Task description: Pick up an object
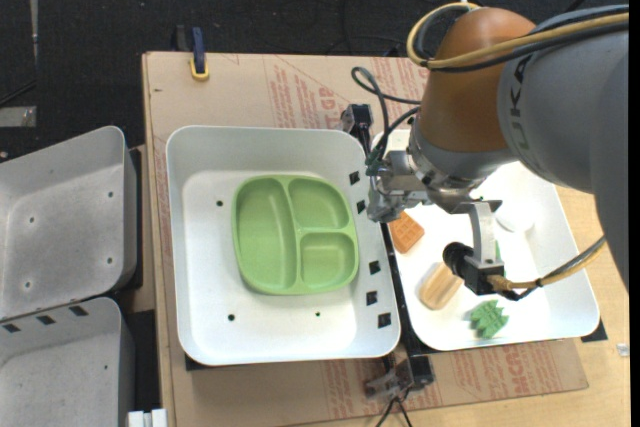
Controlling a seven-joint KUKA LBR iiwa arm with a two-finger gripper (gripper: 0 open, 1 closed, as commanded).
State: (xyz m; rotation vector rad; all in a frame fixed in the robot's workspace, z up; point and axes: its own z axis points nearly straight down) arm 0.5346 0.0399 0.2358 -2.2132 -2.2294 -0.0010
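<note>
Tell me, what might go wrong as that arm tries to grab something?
The orange waffle, the tan block and the green toy lie close together in the right bin, so the pincer could knock one while reaching for another. The waffle sits near the bin's left wall, which may block a clean grip there.

You are looking at two white bins on a tan cardboard-brown bench. A pale green divided plate is lying in the left bin. In the right bin an orange waffle-textured piece, a beige block and a green leafy toy are showing (all plain, unpatterned). The arm's band is glowing orange.
</note>
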